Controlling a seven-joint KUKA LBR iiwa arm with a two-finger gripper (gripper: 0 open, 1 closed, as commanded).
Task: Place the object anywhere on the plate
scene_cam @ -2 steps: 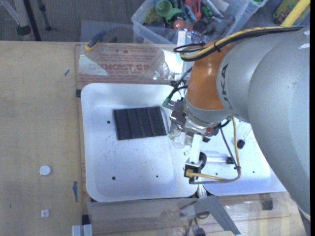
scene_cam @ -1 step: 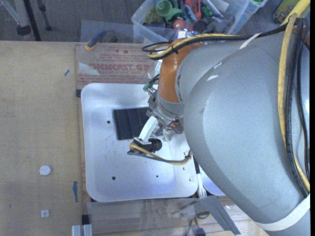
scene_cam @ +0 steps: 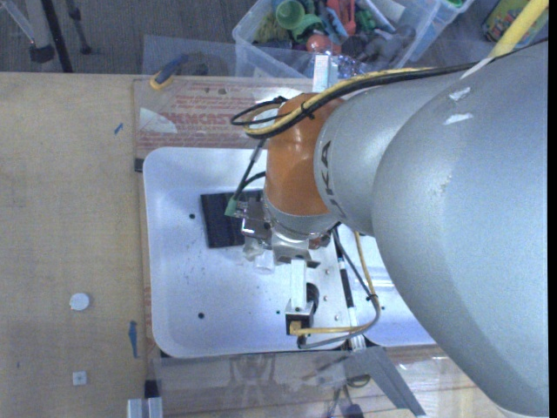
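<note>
Grey arm casing and its orange wrist band (scene_cam: 291, 168) cover much of the shallow white bin (scene_cam: 174, 320) on the tan tabletop (scene_cam: 70, 190). Beneath the wrist lies a flat black square piece (scene_cam: 219, 219), possibly the plate or the object; I cannot tell which. The gripper (scene_cam: 261, 249) sits just beside it, and its state cannot be told. Risks, as I judge them: with the contact point hidden, a descent may nudge the black piece aside, or close on nothing.

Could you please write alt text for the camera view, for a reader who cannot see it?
A grey arm with an orange band reaches down into a white bin, its gripper beside a dark flat object. A clear tub of toys stands behind.
</note>
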